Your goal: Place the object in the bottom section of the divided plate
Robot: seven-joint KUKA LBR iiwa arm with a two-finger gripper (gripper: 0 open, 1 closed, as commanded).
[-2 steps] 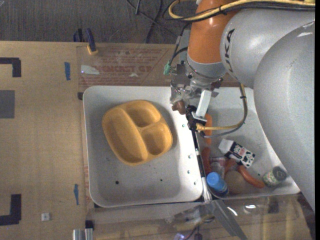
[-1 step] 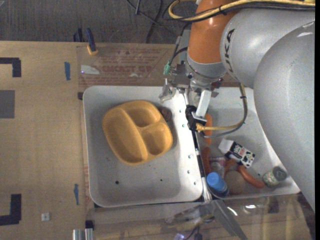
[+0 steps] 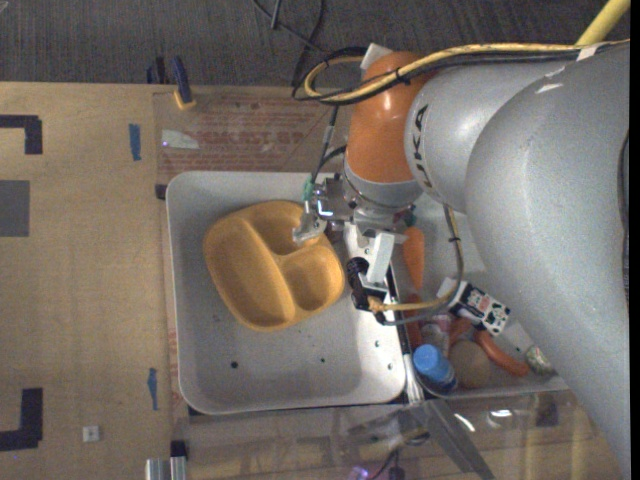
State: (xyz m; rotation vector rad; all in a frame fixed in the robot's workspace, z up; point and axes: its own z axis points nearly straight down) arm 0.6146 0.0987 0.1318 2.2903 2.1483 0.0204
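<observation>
While end effector (image 3: 312,220) hangs at plate (image 3: 240,263) rim | grip unreadable | bin (image 3: 285,368) floor open below.

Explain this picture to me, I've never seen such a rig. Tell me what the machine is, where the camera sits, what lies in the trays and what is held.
The big grey and orange machine is a robot arm reaching in from the right. One camera looks down on it at a slant. Its gripper hangs over the right rim of a yellow divided plate, which lies in the left white bin. The right bin, largely hidden under the arm, holds clutter, including a blue-capped bottle and an orange object. Whether anything is held is unclear.
</observation>
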